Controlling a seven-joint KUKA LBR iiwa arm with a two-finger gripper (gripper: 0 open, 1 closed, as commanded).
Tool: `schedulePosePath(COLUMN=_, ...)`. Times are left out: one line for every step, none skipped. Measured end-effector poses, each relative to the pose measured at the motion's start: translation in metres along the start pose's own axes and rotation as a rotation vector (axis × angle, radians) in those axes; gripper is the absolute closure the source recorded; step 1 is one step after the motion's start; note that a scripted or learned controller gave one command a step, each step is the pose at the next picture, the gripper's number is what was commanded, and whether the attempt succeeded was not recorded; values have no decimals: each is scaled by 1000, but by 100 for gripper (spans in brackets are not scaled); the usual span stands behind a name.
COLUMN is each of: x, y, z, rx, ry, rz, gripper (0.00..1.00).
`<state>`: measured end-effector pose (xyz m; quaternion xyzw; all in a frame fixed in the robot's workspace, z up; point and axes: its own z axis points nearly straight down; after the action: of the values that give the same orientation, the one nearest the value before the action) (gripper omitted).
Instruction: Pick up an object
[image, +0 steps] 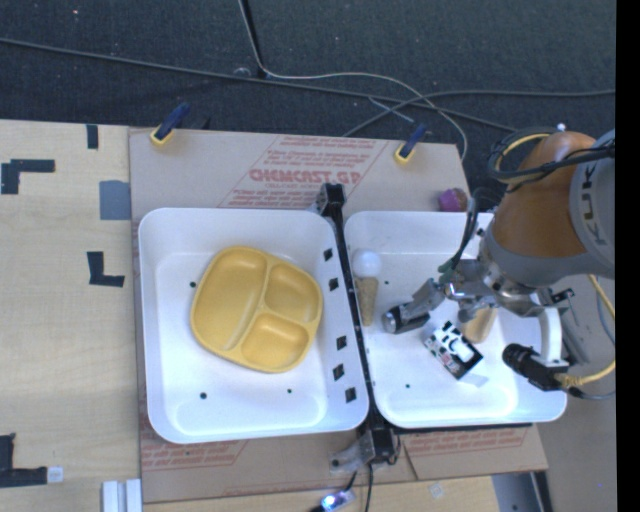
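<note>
My hand (415, 308) is down in the right bin (500, 405), reaching toward its left half, and from this slanted angle I cannot tell how it is set or whether anything is in it. A small dark cylinder (405, 318), with a grey sheen, lies on its side right at the tip of my hand, touching or very nearly so. It looks stiff and light, and its round smooth side could roll or slip away, so I judge the best hold is across its middle, square to its long axis.

Just beside my wrist, toward the near wall of the bin, lies a black-and-white block (452, 347), tilted and resting on a pale scrap. It looks hard and boxy, easy to pinch across its flat sides. A tan, cork-like piece (478, 323) sits under my wrist, partly hidden. Farther left, against the divider, an ice-cream cone toy (368, 283) lies with its white ball toward the far wall; I would guess it is light and its taper slippery.

The left bin (170, 400) holds a yellow compartment plate (257, 308), wide and stiff, poor for a pinch except at the rim. A small purple thing (453, 199) sits on the table outside the bins, by the far right corner.
</note>
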<state>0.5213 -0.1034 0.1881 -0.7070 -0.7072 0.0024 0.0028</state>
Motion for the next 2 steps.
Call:
schedulePosePath(x=4, y=-11, z=54, rx=1, ry=1, rz=0, gripper=0)
schedulePosePath(x=1, y=-5, z=79, rx=-25, ry=-7, rz=1, gripper=0)
